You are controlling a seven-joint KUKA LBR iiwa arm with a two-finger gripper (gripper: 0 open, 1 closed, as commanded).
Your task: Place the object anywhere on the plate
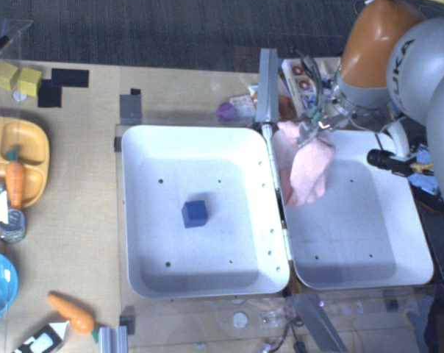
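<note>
Two white bins sit side by side on the table (82,271); my hand (315,126) hangs over the right bin's far left corner.

My hand pinches a pink cloth (308,169), which drapes down from the fingers and rests along the left wall of the right bin (369,248). A blue cube (195,213) lies alone near the middle of the left bin (156,168), well apart from my hand. A yellow divided plate (25,142) sits at the table's left edge, carrying a toy carrot (15,183).
</note>
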